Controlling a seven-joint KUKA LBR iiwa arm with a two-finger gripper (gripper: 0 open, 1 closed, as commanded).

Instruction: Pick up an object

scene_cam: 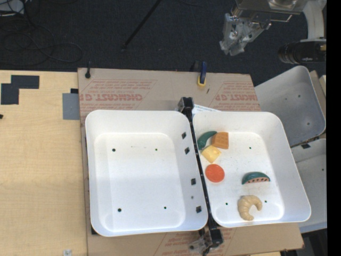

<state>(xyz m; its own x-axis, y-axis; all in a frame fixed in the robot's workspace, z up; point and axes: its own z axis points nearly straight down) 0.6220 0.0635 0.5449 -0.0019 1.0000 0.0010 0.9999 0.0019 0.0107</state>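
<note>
Objects for picking are sitting in the right bin (290,159): green wedge (205,138), orange block (221,140), yellow piece (211,154) and red disc (215,173) clustered near the divider, with a watermelon slice (256,178) and croissant (249,206) apart toward the near corner. I am reading the gripper (234,48) as hovering high beyond the bins' far edge, carrying nothing, its pincer state being something I cannot tell. I am judging this the approach step; the next move is calling for travel over one isolated item, likely the croissant, and a descent.
</note>
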